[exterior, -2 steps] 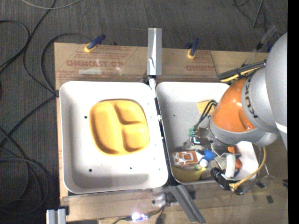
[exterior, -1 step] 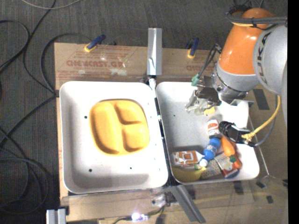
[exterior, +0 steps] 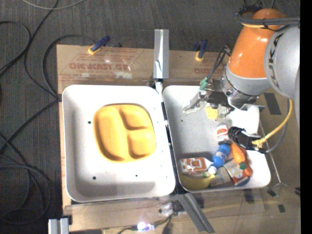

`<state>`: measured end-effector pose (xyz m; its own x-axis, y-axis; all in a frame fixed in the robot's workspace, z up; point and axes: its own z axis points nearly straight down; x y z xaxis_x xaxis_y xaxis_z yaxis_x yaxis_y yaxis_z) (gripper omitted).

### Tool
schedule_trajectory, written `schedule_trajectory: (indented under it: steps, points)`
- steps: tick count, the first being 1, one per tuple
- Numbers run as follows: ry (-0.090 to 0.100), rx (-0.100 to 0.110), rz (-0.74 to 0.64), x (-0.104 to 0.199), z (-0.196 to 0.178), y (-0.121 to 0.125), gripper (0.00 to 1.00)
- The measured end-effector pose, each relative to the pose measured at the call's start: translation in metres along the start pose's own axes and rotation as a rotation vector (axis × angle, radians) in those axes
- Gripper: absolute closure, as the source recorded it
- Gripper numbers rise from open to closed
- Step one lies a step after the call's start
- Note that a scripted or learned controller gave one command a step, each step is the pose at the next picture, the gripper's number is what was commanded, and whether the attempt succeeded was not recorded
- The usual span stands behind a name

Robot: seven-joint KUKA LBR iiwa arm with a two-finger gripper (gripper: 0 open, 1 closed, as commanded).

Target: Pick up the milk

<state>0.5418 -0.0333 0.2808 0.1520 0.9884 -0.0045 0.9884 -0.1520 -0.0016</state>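
Fingers look spread and empty as I hold the gripper over the right bin, while the milk carton lies flat nearer that bin's front wall, its long axis running along the wall.

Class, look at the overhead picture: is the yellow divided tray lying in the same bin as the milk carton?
No: the yellow tray lies in the left bin, while the milk carton lies in the right bin.

Dark carpet floor, trailing cables
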Motion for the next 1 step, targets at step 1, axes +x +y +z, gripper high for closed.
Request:
schedule_trajectory:
  steps: [1]
  points:
    - [0.003, 0.002, -0.202, -0.0602, 0.0986, -0.0501, 0.00]
